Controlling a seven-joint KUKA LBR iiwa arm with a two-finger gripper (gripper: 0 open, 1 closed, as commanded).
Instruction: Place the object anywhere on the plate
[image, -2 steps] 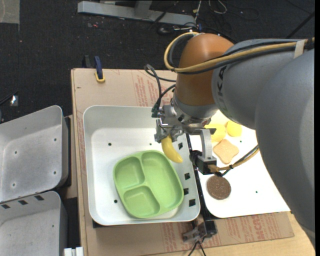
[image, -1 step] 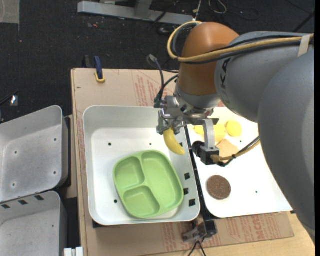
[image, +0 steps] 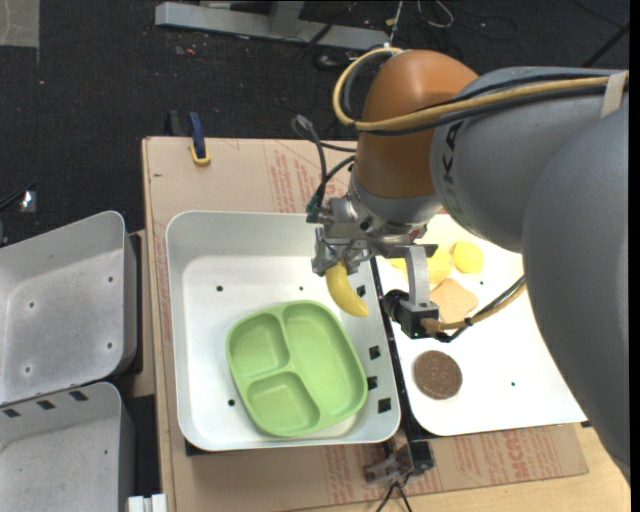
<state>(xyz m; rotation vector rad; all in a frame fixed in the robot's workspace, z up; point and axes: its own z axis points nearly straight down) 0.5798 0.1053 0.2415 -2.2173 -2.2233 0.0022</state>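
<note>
A green plate (image: 296, 368) with three compartments lies in the left bin (image: 200, 280), toward its front right. My gripper (image: 338, 262) hangs over the bin just behind the plate's far right rim, shut on a yellow banana (image: 347, 292). The banana points down and to the right, its lower end a little above the plate's rim and near the wall between the two bins.
In the right bin (image: 500, 390) lie a round brown cookie (image: 438, 374), a tan slice of toast (image: 455, 299), a yellow lemon-like piece (image: 467, 258) and another yellow piece (image: 436, 266). The arm covers much of that bin. A spare white tray (image: 60, 300) sits at the far left.
</note>
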